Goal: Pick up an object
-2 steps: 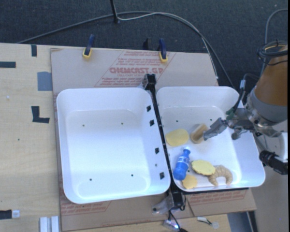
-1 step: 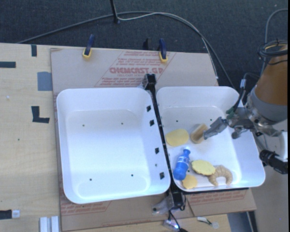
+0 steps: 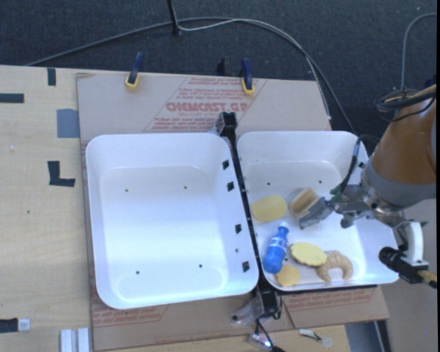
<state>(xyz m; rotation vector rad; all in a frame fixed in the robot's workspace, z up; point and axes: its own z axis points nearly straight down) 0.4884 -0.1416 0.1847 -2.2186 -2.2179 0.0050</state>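
The right bin holds several small objects. A pale yellow lemon-shaped piece lies near the divider, with a tan bread-like piece just to its right. Along the front wall are a blue bottle, a flat yellow round piece, a tan croissant and a small yellow lump. My gripper hangs low over the right bin, right of the bread-like piece and above the croissant. It is open, with bare bin floor between its fingers.
The left bin stands beside the right one, with a black clip-studded divider between them. The grey and orange arm covers the right bin's right wall. Cardboard lies under both bins, and cables run across the dark floor behind.
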